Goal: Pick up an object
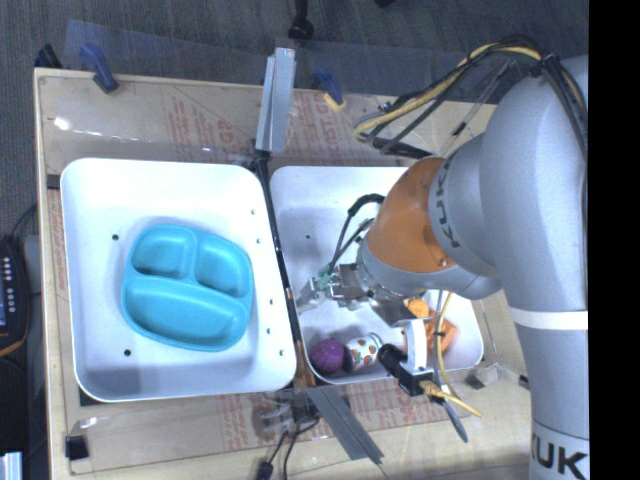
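Gripper (pixel 345 286): low inside the right bin (pixel 300 198), grip state cannot be told. Purple ball (pixel 326 353) and small jar (pixel 364 351) lie at the bin's near wall, just below the gripper. Risk: crowded corner, a grasp could slip or pinch the wall. Arm (pixel 520 188) bent steeply down from the bin's right.

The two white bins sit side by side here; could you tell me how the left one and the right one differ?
The left bin holds one blue divided tray; the right bin holds small items, among them a purple ball. The arm reaches over the right bin, while the left bin lies unobstructed. Both are shallow, white and rounded at the corners.
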Tool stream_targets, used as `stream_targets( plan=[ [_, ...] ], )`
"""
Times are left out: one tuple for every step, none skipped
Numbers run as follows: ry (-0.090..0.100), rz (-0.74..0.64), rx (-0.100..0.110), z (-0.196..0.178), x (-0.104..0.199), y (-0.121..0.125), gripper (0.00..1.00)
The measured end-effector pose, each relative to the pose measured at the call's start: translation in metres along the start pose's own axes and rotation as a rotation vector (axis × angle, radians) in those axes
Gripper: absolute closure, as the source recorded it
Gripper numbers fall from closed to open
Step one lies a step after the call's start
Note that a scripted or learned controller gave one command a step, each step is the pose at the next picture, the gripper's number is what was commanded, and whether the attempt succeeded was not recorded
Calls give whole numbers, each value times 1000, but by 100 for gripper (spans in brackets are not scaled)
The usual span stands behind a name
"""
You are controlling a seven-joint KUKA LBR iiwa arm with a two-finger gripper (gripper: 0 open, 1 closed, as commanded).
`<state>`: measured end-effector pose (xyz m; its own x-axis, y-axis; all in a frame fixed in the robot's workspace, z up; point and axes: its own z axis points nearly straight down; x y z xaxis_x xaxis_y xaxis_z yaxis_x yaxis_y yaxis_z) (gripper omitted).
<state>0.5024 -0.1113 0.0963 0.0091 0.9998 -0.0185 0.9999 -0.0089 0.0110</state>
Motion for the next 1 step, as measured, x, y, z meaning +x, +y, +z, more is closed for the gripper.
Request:
stream_targets(
  plan=[
    [11,-7,11,-7,4,-1,100]
  ],
)
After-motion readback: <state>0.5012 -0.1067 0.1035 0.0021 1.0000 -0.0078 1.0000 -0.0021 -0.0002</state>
